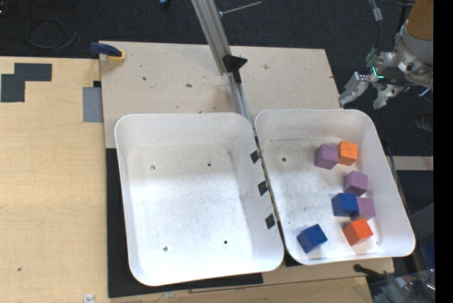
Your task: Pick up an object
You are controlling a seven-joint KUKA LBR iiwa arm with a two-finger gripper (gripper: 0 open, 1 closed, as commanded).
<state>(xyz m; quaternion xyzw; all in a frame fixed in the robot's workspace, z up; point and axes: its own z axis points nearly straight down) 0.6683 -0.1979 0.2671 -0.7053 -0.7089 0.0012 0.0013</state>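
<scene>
The right bin (283, 128) holds several small blocks. A purple block (326, 156) touches an orange block (348, 152) near the far side. Lower down lie a purple block (356, 182), a blue block (345, 204), another purple block (366, 207), an orange block (358, 231) and a blue block (311, 238). My gripper (369, 92) hangs above the bench just past the right bin's far right corner, its two fingers spread open with nothing between them. It is apart from all the blocks.
The left bin (141, 132) stands beside the right one. A slanted aluminium bar (209, 18) rises from the seam between the bins toward the back. A blue and yellow clamp (107, 51) sits at the bench's far left corner.
</scene>
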